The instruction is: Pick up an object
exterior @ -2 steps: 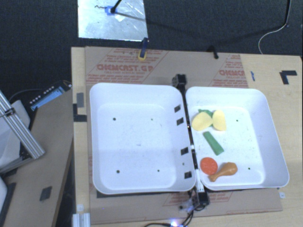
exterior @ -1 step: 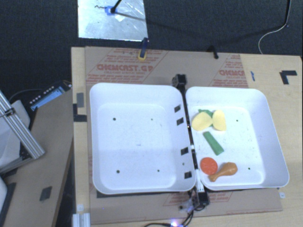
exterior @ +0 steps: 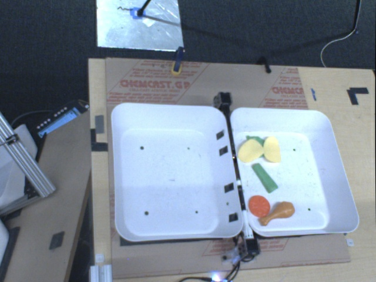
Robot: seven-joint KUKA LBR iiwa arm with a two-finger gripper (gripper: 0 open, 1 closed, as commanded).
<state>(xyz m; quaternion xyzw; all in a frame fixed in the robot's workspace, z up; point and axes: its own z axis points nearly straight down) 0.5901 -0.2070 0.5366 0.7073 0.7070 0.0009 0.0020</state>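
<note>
The right bin [exterior: 329, 151] holds several toy foods near its left side. Two yellow pieces [exterior: 258, 150] lie side by side at the top, over a small green bit [exterior: 254, 139]. Below them a green stick [exterior: 265, 177] lies at a slant. A red-orange round piece [exterior: 259, 205] sits near the front, touching a brown drumstick [exterior: 277, 212] on its right.
The left bin [exterior: 170, 169] stands beside the right one, joined along a black clipped seam [exterior: 232, 169]. Both rest on a cardboard sheet [exterior: 153, 82]. A shiny foil square [exterior: 138, 15] lies at the back; a metal frame [exterior: 23, 163] stands at far left.
</note>
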